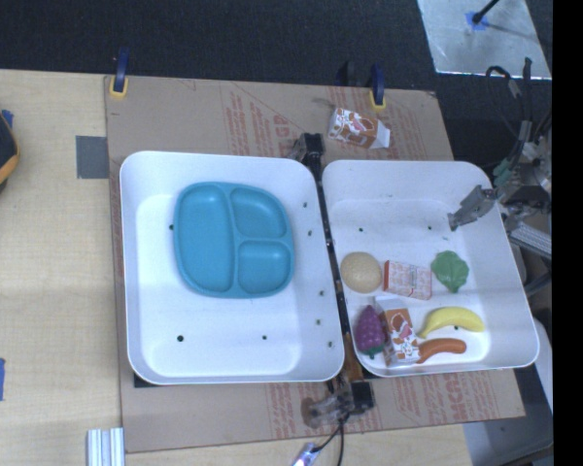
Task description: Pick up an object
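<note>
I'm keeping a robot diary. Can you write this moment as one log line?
gripper: over right bin's far corner, holding nothing | toy food: in right bin's near half | blue plate: in left bin

Blue divided plate in left bin. Small printed packet on cardboard sheet near its back edge, behind right bin.

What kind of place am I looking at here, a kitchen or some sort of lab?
Probably a robot test bench, not a kitchen: two white bins clamped to cardboard, toy food such as a banana, a blue divided plate, and a claw reaching in.
</note>
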`<state>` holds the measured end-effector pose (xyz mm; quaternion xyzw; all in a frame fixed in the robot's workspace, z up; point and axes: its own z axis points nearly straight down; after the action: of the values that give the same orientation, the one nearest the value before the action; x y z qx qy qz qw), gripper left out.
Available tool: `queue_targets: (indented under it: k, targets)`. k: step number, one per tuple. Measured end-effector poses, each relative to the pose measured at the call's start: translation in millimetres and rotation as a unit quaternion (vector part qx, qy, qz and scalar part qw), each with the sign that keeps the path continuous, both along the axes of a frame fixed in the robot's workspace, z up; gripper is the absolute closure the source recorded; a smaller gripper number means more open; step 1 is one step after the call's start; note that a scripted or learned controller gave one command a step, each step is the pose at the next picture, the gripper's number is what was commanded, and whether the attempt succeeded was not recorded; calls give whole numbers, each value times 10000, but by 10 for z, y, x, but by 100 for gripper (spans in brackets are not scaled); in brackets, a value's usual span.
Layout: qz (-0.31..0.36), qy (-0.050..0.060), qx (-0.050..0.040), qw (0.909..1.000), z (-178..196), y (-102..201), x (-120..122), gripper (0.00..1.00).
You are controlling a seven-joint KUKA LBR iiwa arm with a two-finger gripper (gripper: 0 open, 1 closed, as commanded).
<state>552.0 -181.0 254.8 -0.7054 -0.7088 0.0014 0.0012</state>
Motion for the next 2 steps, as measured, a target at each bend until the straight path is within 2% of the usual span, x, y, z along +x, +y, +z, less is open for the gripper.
queue_targets:
  k: [1,2]
  targets:
    - [1,10,-1,10000,-1439,-214,30,0]
    - [14,8,-10,10000,-1329,-225,36,100]
